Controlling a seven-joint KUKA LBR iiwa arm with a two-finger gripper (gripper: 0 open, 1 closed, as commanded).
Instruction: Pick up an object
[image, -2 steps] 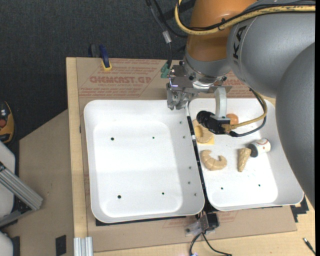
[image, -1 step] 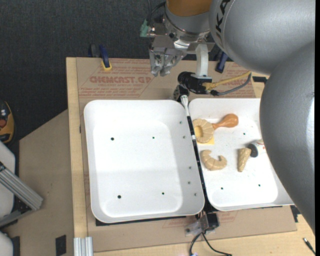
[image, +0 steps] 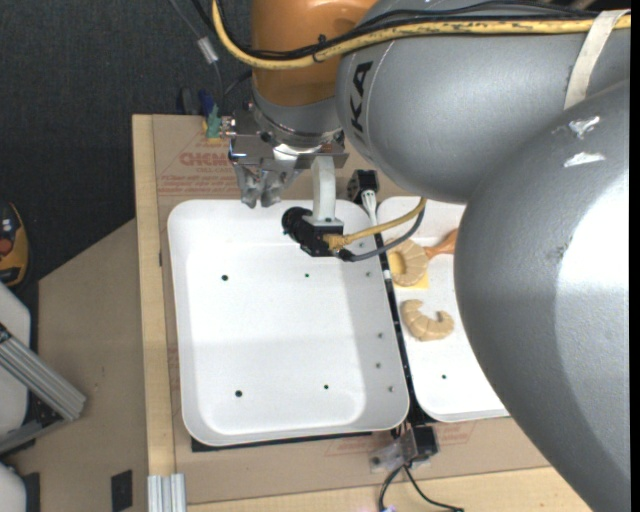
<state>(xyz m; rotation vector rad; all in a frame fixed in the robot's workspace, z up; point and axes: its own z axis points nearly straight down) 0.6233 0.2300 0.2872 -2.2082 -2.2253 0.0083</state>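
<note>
My gripper (image: 259, 192) hangs over the back edge of the left white bin (image: 200, 330), near its far left corner. Its two grey fingers stand close together, shut, and I see nothing between them. In the right bin (image: 450, 395) lie a tan croissant-shaped piece (image: 428, 323) and, just behind it, a pale tan brush-like thing (image: 410, 265) with an orange handle. Both lie near that bin's left wall, well to the right of the gripper. The arm hides most of the right bin.
The two bins sit side by side on a brown board (image: 150, 300). A grey metal rail (image: 40, 385) lies off the board at the lower left. The big grey arm (image: 520, 200) covers the upper right.
</note>
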